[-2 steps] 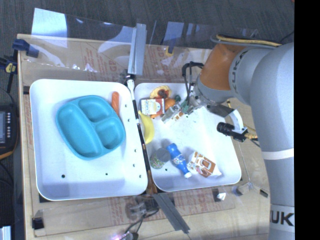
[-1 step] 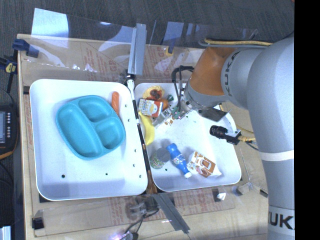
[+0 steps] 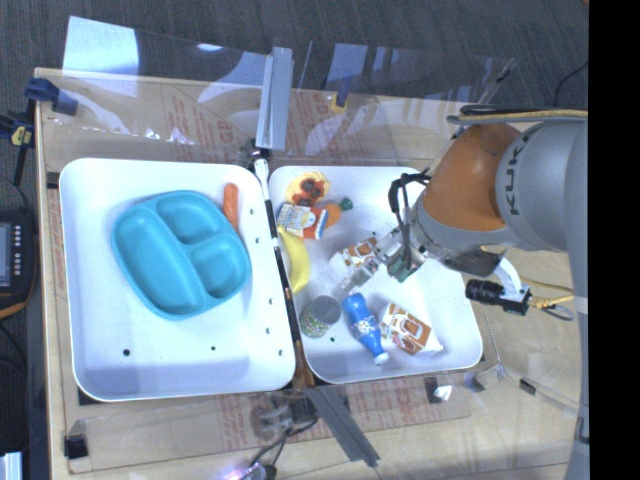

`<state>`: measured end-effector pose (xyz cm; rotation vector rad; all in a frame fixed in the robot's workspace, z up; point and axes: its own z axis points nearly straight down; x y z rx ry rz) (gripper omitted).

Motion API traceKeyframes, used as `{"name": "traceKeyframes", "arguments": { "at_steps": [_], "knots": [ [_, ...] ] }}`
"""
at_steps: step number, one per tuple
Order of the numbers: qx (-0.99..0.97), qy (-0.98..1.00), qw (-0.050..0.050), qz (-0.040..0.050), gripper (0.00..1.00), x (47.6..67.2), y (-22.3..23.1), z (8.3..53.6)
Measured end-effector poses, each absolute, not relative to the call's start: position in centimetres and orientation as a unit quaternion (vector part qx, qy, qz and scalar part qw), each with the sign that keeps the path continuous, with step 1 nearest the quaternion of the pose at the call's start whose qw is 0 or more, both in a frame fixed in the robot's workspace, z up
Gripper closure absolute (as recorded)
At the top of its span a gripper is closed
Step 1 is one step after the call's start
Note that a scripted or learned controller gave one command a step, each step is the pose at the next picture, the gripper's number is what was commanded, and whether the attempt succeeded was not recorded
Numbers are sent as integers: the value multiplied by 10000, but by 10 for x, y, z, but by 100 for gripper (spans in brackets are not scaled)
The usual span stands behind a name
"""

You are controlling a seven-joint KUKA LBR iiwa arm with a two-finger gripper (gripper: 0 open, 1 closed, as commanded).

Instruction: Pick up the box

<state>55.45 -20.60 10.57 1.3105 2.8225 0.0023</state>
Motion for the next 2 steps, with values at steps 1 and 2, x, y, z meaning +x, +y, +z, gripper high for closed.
{"name": "traceKeyframes", "arguments": {
  "at_steps": [1, 2],
  "knots": [
    [3510, 9362, 178, 0, 0, 533, -166, 106],
    [3492, 9369, 143, 4, 0, 589, -152, 105]
  ]
}}
